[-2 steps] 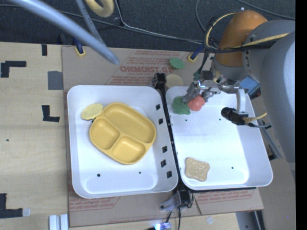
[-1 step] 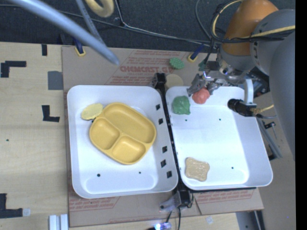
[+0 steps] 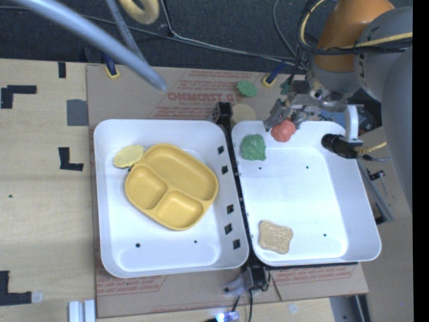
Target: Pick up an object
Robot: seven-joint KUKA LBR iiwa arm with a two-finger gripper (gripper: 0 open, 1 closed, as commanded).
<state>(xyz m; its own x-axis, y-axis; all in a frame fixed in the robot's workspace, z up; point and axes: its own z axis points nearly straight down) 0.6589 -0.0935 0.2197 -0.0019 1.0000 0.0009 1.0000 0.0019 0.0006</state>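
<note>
Gripper [image 3: 285,121] hangs over the far left corner of the right bin [image 3: 348,200], below the arm's orange band [image 3: 352,19]. Its dark metal fingers sit right at a small red object [image 3: 283,131], which seems to be between them, though whether they are clenched on it or merely touching it cannot be told.

Just left of the red object, near the right bin's far left corner, lies a green object [image 3: 253,147]. A tan, bread-like piece [image 3: 275,237] rests near that bin's near left corner.

Left bin [image 3: 114,247] carries a yellow divided tray [image 3: 171,186] set at a slant in its middle, and a pale yellow flat piece [image 3: 128,155] touches the tray's far left end. Another small green piece [image 3: 247,88] lies on the cardboard sheet [image 3: 194,96] beyond the bins.
</note>
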